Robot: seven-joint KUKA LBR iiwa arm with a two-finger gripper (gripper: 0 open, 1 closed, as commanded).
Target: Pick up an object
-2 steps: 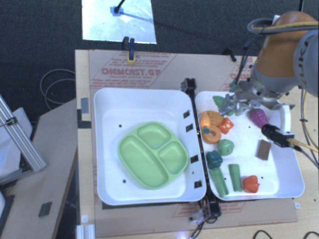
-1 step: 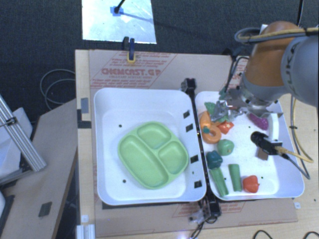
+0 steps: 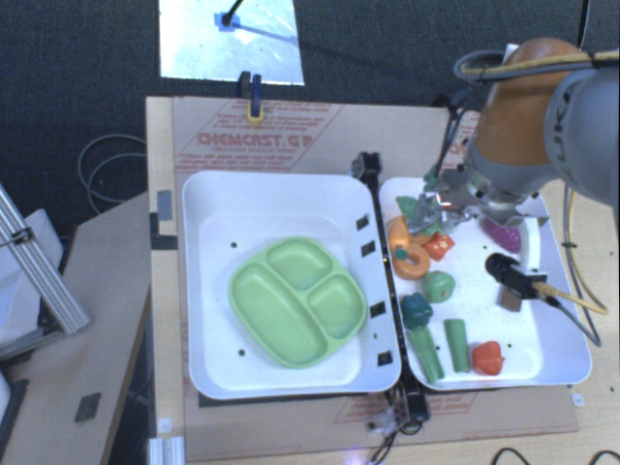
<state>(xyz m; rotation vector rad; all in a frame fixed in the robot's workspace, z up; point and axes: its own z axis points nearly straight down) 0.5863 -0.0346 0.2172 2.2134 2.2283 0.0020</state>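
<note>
The gripper (image 3: pixel 424 216) hangs low over the crowded end of the right bin (image 3: pixel 554 339), probably lining up on the orange toy (image 3: pixel 407 256) just beside it (open or closed, I cannot tell).

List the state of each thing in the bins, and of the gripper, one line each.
green divided plate, lying flat, right side up, in the left bin
orange ring, lying flat in the right bin
teal toy, resting beside the divider
green stick, lying flat
gripper, low over the right bin's far end
</note>
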